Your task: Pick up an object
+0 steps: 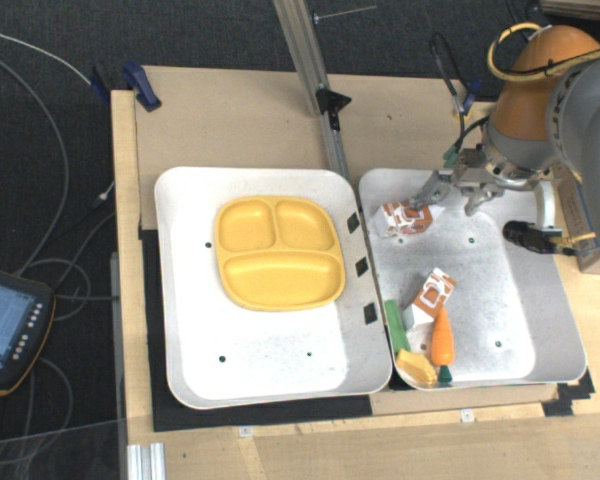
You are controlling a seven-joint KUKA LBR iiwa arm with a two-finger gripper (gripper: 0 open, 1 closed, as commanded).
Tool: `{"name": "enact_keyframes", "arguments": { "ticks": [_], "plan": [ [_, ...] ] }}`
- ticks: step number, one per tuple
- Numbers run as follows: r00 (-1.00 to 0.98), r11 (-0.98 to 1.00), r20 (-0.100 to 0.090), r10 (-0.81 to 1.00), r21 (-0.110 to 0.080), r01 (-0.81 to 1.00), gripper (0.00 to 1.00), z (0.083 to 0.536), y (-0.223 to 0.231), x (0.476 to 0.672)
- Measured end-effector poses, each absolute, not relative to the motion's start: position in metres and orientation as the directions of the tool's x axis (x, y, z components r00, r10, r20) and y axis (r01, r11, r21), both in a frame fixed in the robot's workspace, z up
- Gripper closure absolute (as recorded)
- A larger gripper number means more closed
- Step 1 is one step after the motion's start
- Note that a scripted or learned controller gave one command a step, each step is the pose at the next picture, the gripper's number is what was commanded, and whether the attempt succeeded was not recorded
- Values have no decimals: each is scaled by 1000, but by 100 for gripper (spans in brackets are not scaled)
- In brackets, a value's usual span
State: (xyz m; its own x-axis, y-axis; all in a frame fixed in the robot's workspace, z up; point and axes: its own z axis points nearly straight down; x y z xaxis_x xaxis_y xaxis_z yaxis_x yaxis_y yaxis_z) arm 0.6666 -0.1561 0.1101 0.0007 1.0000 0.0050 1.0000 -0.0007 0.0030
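My gripper (450, 200) hangs over the far part of the right bin (520, 268), open, with its two fingers spread apart. One fingertip (427, 194) is right beside a crumpled orange-and-white carton (404, 218) that lies at the bin's far left; the carton is not between the fingers. Nearer the front lie a small orange-and-white box (435, 293), an orange carrot (441, 338), a green stick-shaped piece (394, 323) and a yellow piece (417, 368).
The left bin (180, 298) holds a yellow divided plate (278, 251). A metal post (310, 58) slants up from between the bins at the back. The grey arm with its orange band (540, 78) comes in from the upper right.
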Motion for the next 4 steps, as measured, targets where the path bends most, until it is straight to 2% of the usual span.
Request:
{"name": "enact_keyframes", "arguments": {
  "ticks": [1,3,4],
  "plan": [
    [-2,2,1,1000,10,1000,100,126,-156,669],
    [-2,2,-2,1000,8,1000,100,224,-161,674],
    [-6,6,3,1000,0,1000,100,237,-110,665]
  ]
}}
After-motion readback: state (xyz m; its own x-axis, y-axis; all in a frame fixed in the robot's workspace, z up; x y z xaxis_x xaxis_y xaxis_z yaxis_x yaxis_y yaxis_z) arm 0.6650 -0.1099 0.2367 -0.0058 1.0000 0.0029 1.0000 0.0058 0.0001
